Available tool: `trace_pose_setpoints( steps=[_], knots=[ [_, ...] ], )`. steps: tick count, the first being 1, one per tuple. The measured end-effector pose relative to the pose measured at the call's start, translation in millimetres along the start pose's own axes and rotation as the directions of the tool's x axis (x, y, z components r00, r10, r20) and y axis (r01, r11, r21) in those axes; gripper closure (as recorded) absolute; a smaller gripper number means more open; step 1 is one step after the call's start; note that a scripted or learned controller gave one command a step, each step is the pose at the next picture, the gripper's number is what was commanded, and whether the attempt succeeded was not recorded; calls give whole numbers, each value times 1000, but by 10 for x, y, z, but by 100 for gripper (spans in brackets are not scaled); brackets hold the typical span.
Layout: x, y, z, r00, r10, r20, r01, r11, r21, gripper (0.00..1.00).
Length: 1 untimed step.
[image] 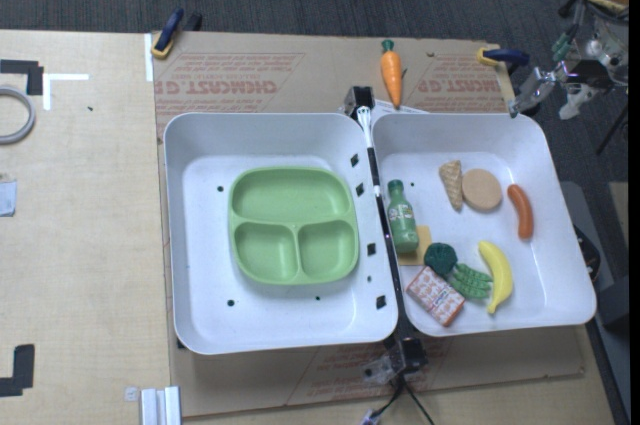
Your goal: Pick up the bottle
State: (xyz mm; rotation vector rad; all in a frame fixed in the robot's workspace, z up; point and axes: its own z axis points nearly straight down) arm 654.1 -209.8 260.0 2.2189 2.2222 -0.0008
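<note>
Camera view shows me a tan desk (80,213); right bin (560,213) holds the bottle (402,216); I can't tell the tool's (540,91) grip.

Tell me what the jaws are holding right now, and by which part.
Nothing. The gripper hangs open beyond the right bin's far corner, with nothing between its jaws. The green bottle lies untouched in that bin.

The cardboard sheet (240,73) under the two bins carries red printed lettering, seen upside down and mirrored from this angle; it appears twice, left and right of the toy carrot (390,73), but cannot be read with certainty. The bottle's (402,217) label is too small to read.
</note>
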Motion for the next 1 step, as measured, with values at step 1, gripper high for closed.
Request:
trace_pose_setpoints(
  steps=[1],
  knots=[
    [0, 6, -99, 1000, -3, 2, 3, 1000, -1, 100]
  ],
)
